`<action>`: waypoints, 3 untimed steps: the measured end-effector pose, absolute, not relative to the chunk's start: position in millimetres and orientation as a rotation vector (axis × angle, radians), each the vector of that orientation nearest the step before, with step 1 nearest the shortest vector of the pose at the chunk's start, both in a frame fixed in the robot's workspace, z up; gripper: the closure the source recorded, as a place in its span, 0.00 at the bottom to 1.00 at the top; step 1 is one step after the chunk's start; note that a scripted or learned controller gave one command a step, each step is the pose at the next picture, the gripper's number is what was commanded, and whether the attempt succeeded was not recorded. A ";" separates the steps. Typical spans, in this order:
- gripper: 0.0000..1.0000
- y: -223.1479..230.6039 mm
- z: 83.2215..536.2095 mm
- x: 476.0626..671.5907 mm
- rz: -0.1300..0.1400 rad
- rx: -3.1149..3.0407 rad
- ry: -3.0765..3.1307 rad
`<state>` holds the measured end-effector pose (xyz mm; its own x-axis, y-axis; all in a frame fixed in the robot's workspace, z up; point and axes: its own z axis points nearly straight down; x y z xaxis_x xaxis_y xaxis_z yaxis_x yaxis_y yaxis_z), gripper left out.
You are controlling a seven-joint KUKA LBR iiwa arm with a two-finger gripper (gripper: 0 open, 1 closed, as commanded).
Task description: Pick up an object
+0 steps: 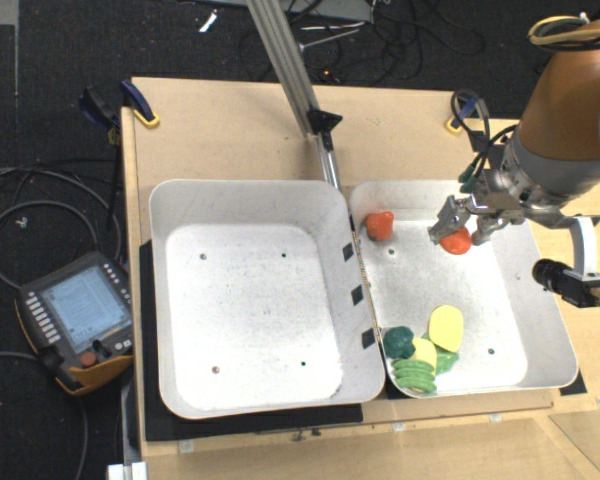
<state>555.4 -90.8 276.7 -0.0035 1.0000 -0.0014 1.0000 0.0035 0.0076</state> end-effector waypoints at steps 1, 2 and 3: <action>1.00 -39.8 277.0 542.6 0.001 2.214 2.231; 1.00 10.2 272.6 526.4 0.000 2.215 2.231; 1.00 51.3 254.4 511.4 -0.003 2.216 2.231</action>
